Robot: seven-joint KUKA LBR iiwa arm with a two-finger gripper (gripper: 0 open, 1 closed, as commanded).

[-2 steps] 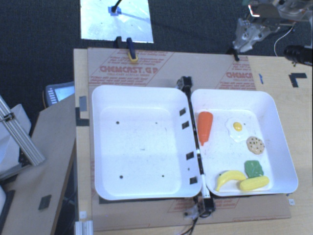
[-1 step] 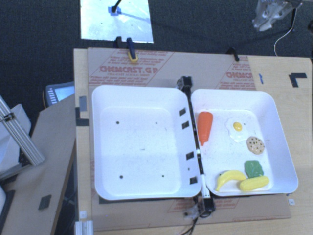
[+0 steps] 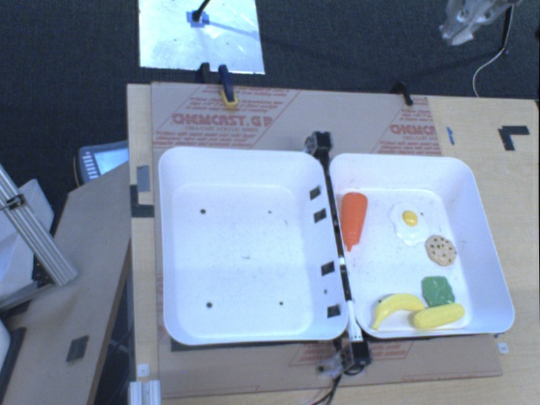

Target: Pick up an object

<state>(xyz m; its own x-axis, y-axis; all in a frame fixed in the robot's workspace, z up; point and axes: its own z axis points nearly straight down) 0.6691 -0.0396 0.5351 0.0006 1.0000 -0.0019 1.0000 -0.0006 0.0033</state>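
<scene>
The right bin (image 3: 472, 192) holds several toy foods. An orange carrot (image 3: 353, 218) lies near its left wall. A fried egg (image 3: 410, 222) sits in the middle, with a round cookie (image 3: 440, 250) just below and right of it. At the front lie a yellow banana (image 3: 395, 307), a green piece (image 3: 437, 289) and a yellow corn-like piece (image 3: 439, 315). My gripper (image 3: 469, 11) hangs high at the top right corner of the view, far behind the bins and well away from every object.
The left bin (image 3: 240, 243) stands beside the right one, joined by a black clamp strip (image 3: 329, 226). A shiny metal plate (image 3: 199, 22) lies at the back left. A cable (image 3: 498, 57) trails down below the gripper. A grey side table (image 3: 76, 268) stands at the left.
</scene>
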